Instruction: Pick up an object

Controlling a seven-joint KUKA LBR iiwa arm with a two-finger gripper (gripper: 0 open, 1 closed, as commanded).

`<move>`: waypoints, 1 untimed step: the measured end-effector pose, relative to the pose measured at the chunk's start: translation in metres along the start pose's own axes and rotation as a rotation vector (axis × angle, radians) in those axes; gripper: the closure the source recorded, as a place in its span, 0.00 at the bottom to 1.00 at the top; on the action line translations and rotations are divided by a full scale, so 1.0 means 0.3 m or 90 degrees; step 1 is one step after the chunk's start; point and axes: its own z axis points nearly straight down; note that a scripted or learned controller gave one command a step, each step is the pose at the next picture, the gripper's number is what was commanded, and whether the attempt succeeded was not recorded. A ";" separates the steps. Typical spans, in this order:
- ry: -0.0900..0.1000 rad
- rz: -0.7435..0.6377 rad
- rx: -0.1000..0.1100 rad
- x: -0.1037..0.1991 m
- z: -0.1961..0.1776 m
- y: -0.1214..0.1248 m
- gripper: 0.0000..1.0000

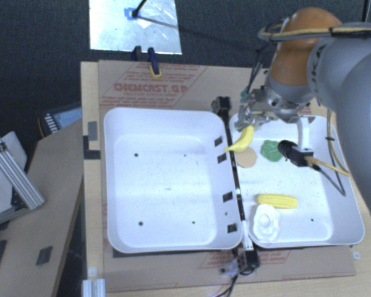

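Camera view: the grey arm reaches in from the right, over the rear of the right bin (340, 224). The hand (250, 123) sits above that bin's rear left corner, pressed together on the upper end of a yellow banana (241, 142). The banana hangs tilted, its lower tip over the rim between the two bins. Just below the banana a tan round disc (248, 158) lies on the bin floor, and a green piece (271, 150) lies just right of the disc. Nearer the front lie a yellow corn cob (277, 200) and, beside it at the front left corner, a white object (265, 223). The left bin (167, 184) stands alongside on the counter (93, 184).
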 end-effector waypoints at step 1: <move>0.001 0.001 0.008 0.250 0.023 0.025 1.00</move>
